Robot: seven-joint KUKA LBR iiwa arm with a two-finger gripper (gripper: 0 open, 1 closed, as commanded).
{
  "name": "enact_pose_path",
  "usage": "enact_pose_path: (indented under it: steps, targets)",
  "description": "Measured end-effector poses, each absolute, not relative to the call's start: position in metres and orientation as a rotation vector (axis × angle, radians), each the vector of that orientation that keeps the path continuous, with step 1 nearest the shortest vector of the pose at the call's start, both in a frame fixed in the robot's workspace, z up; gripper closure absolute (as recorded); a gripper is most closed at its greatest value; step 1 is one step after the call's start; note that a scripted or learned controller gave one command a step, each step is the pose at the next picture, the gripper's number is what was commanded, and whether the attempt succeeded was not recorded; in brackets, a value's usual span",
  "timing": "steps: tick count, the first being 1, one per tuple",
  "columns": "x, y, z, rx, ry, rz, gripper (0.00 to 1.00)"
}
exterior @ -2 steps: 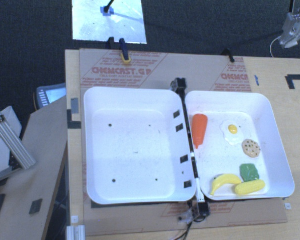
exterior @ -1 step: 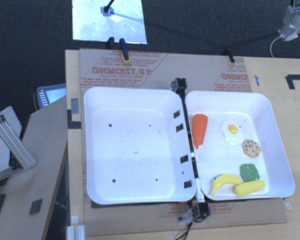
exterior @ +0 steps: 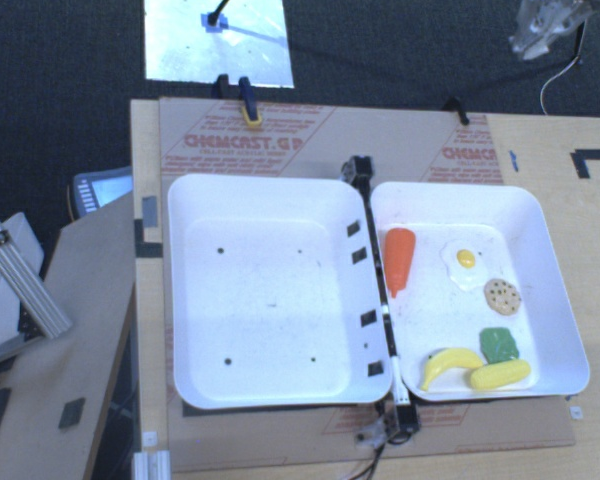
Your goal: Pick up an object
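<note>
Gripper [exterior: 542, 23] sits at the top right corner of the view, over dark floor and well off the bench; it is blurry and pale, so whether it is spread or closed cannot be told, and nothing is seen held in it. All pickable objects lie in the right bin [exterior: 545, 238], well below the gripper and slightly to its left in the view. Carrot [exterior: 398, 259], orange, lies along the bin's left side beside the divider. Fried egg [exterior: 464, 265] sits right of the carrot, nearest the gripper of the lot. Cookie [exterior: 502, 295] just below-right of the egg, apart from it. Green piece [exterior: 499, 344] below the cookie, touching the yellow corn-like piece [exterior: 500, 374] at the bin's near edge. Banana [exterior: 448, 365] just left of that, ends touching or nearly so. Left bin [exterior: 195, 268] lies farther left, side by side with the right one. Board [exterior: 310, 138] under the bins reads "CHEMCAST. G P", repeated partly at the right. Shiny metal plate [exterior: 218, 28] lies on the floor far left of the gripper.
</note>
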State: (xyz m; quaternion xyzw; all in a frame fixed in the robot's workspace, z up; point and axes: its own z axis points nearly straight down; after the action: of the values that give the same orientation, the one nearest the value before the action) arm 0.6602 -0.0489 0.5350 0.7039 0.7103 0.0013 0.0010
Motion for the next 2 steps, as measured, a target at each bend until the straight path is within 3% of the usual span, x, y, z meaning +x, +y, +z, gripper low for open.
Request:
enact_pose_path:
  steps: [2]
  targets:
    - [0.669, -0.038, 0.535, 2.213, 2.226, 0.003, 1.00]
